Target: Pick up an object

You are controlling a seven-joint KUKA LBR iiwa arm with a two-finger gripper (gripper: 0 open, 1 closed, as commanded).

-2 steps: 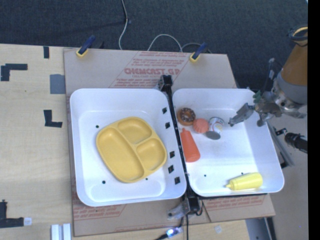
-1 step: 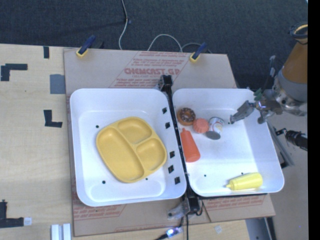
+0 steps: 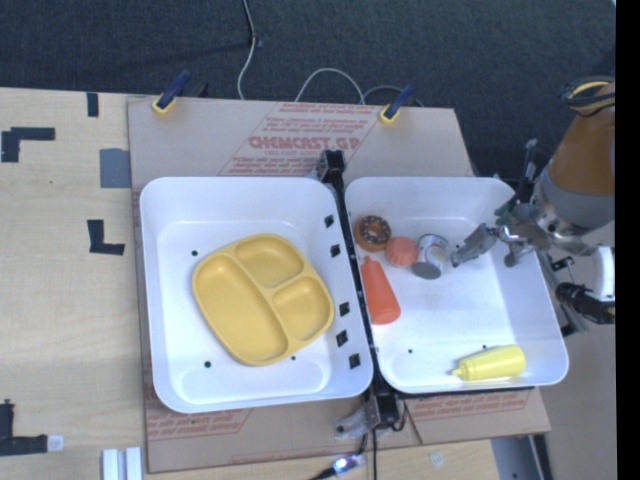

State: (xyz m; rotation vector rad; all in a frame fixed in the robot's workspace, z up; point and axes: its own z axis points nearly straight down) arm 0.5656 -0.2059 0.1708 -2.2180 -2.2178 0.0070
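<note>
A: Where does the grey two-finger gripper (image 3: 470, 251) sit just now?

B: Over the right-hand shallow white bin (image 3: 520, 298), reaching in from the right edge with its tip aimed left; whether its fingers are spread or closed I cannot tell, and nothing is seen between them.

A: And what lies nearest it?

B: A small shiny silver metal cup (image 3: 430, 256), just left of the tip, near but seemingly not touching; beyond that, further left, a small round orange-pink ball (image 3: 402, 251) and a brown ring-shaped doughnut (image 3: 373, 231).

A: So the cup is the likely target?

B: That is my guess; it lies straight along the line the gripper points, so a short push leftward and down would meet it.

A: Other candidates?

B: An orange carrot-shaped piece (image 3: 379, 290) lies against the divider, long axis running up and down the view; a yellow plastic bottle (image 3: 492, 363) lies on its side near the front wall, long axis left to right, well apart from the tip.
</note>
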